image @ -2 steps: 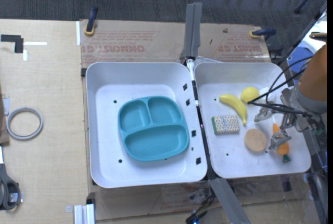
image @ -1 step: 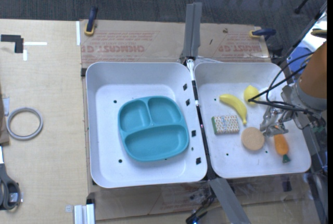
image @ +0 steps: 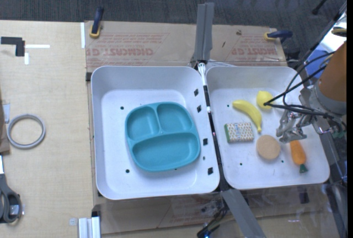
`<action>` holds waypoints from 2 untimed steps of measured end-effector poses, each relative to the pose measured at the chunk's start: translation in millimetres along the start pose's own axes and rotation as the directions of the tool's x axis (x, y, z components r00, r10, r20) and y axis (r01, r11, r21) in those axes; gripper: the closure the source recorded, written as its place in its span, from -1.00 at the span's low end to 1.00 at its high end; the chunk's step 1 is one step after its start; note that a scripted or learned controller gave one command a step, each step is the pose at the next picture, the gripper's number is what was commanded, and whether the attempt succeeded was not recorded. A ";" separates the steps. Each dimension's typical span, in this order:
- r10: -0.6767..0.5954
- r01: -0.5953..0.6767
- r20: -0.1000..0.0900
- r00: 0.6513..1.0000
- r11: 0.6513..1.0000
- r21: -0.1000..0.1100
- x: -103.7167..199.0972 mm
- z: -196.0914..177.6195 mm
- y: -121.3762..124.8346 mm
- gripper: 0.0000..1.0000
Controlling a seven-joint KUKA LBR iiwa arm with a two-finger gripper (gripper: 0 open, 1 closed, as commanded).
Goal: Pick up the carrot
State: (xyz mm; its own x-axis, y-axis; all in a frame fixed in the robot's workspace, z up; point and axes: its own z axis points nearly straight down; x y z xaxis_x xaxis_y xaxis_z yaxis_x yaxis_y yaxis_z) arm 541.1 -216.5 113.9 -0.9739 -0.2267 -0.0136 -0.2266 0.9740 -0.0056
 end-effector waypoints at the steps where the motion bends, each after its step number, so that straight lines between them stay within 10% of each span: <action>1: -0.004 0.004 0.004 1.000 1.000 0.002 -2.6 -10.1 1.1 1.00; 2: 0.209 -0.209 -0.011 0.978 0.978 -0.003 -37.7 21.9 42.3 1.00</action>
State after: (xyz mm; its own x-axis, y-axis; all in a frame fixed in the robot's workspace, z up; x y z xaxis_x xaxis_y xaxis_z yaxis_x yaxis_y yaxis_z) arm 568.5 -166.8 92.3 -0.9998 -0.0185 -0.0035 -0.0185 0.9998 0.0001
